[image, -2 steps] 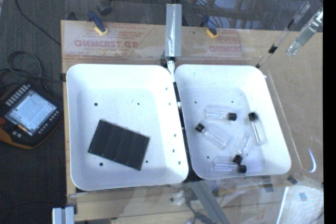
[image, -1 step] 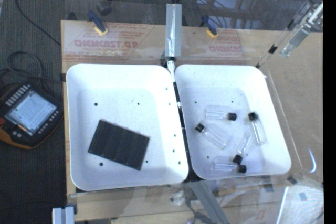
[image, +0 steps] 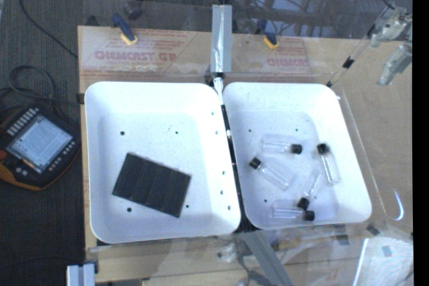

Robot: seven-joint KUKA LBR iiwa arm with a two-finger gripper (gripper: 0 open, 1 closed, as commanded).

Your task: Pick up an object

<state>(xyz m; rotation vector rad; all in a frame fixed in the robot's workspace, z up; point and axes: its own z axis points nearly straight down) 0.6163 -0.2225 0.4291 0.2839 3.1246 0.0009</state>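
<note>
A dark grey flat slab (image: 151, 184), ribbed into panels, lies tilted in the front half of the left bin (image: 107, 104). Several small clear vials with black caps lie scattered in the right bin (image: 348, 137): one (image: 280, 145) towards the middle, one (image: 328, 167) to its right, one (image: 273, 173) nearer the left wall, and others (image: 289, 213) along the front.
A grey bar (image: 221, 40) stands at the back over the seam between the bins. Pale metal pieces (image: 394, 27) and a thin rod (image: 358, 50) hang at the upper right. A handheld pendant (image: 37, 144) lies on the floor at left.
</note>
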